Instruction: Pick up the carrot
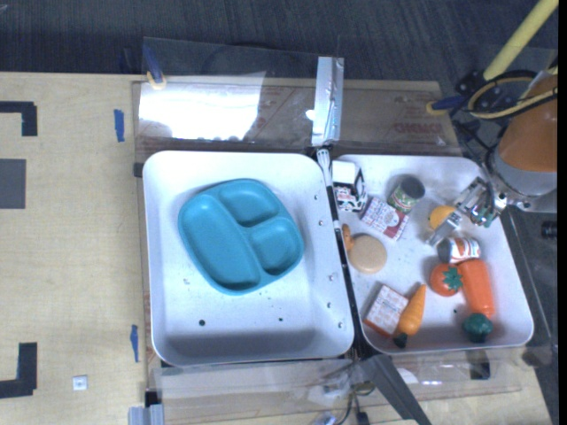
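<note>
Camera view | gripper: over right bin, finger state cannot be told | carrot: below gripper, near, lying flat, green end farthest | tomato: touching carrot, possibly | blue tray: well left.

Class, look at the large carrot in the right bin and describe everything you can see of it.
The carrot is a fat, smooth orange toy, plastic by its look, with a dark green top at its near end. It lies flat, running lengthwise toward the front of the right bin, close to the right wall. A red tomato sits against its left side.
</note>
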`<state>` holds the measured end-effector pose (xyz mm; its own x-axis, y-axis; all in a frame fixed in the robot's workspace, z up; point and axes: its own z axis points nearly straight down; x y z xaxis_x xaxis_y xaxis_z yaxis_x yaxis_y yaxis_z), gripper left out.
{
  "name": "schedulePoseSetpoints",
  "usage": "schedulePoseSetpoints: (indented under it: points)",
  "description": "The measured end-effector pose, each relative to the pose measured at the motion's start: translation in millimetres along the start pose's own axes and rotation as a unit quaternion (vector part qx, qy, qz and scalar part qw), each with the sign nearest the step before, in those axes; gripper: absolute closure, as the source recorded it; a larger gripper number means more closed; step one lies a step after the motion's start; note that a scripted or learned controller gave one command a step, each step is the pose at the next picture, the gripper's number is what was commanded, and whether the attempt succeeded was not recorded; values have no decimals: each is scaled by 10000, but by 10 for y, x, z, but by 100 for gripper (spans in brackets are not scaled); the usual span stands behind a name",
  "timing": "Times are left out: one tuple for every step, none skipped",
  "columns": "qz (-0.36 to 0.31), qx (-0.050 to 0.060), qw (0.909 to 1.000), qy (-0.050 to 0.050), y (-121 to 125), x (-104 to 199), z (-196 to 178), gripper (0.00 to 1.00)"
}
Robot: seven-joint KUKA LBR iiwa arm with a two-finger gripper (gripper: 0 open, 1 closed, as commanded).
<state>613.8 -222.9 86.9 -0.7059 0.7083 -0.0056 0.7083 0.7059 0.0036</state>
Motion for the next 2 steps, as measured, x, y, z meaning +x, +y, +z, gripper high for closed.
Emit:
schedulePoseSetpoints:
  points:
    - [3,-27,10000,-39,21,-21,-139,100]
    - [556,-21,9984,-32,149,260,-1066,100]
